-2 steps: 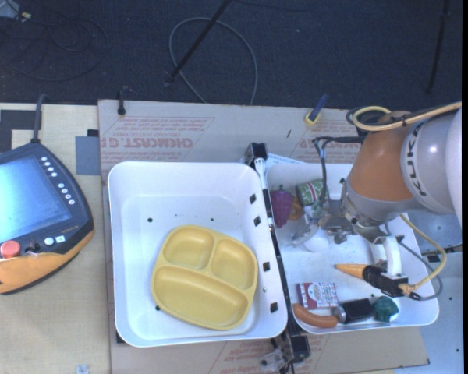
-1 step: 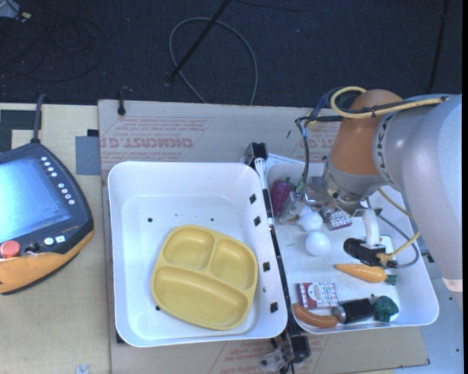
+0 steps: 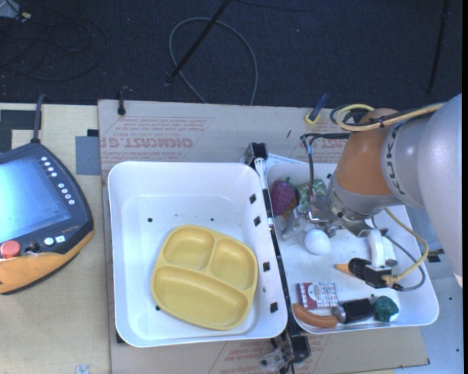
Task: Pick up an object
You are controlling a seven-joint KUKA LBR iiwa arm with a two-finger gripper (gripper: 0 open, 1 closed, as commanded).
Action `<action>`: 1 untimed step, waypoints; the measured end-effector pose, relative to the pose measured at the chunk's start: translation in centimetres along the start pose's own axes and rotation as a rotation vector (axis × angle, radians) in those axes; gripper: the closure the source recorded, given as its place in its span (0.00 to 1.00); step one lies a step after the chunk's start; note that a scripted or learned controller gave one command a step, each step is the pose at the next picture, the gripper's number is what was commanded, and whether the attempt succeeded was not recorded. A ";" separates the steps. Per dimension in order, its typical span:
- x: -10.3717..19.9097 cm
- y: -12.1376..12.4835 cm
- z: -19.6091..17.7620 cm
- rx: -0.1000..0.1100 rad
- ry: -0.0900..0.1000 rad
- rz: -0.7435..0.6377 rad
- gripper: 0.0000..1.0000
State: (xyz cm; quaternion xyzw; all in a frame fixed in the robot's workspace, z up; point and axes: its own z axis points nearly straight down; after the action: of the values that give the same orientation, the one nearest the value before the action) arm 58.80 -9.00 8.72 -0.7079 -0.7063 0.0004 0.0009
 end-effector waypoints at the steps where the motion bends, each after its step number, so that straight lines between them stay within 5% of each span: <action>1: -1.4 5.7 0.1 0.005 0.001 -0.005 0.00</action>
State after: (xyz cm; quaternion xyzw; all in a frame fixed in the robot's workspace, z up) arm 64.51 -10.42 8.58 -0.7062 -0.7080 0.0018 0.0030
